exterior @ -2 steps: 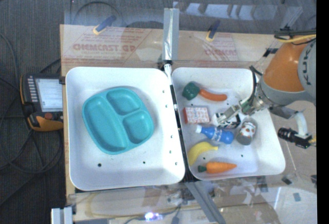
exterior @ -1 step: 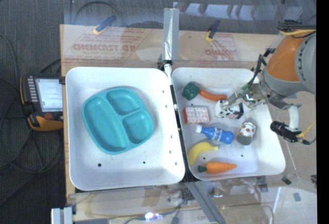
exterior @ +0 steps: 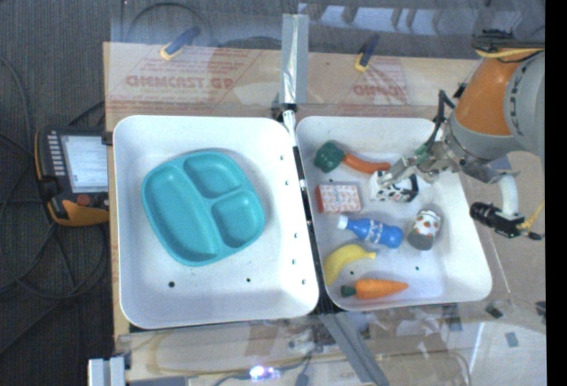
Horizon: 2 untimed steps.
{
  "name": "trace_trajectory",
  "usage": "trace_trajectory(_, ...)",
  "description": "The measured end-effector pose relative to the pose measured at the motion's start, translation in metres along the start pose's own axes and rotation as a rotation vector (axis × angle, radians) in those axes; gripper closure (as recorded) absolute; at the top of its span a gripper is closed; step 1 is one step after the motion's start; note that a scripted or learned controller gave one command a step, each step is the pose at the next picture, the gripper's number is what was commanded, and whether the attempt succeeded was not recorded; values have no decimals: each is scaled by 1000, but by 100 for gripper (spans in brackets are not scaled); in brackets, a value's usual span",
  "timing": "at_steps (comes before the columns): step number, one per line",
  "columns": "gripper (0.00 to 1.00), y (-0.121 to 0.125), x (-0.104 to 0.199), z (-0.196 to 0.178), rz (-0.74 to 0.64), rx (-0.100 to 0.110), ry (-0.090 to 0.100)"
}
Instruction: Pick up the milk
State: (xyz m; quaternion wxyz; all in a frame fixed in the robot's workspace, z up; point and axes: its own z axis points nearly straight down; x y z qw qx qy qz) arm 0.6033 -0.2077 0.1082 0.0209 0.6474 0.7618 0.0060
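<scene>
The milk (exterior: pixel 394 190) is a small carton with black and white cow patches, lying in the upper middle of the right bin (exterior: pixel 469 274). My gripper (exterior: pixel 409 169) hangs just above and to the right of the carton, very close to its top edge. The grey arm with its orange band (exterior: pixel 490 103) reaches in from the right over the bin's far right corner. I cannot see whether the gripper touches the carton.
Around the milk lie a carrot with a green top (exterior: pixel 353 161), a small red and white box (exterior: pixel 339 197), a blue bottle (exterior: pixel 373 232), a grey can (exterior: pixel 424 229), a banana (exterior: pixel 346 261) and another carrot (exterior: pixel 376 289). The left bin holds a teal divided plate (exterior: pixel 204 205).
</scene>
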Motion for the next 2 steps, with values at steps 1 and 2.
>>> trace_trajectory(1,0,-1,-1,0,-60,-9,0)
trace_trajectory(2,0,-10,10,-1,3,-15,-4)
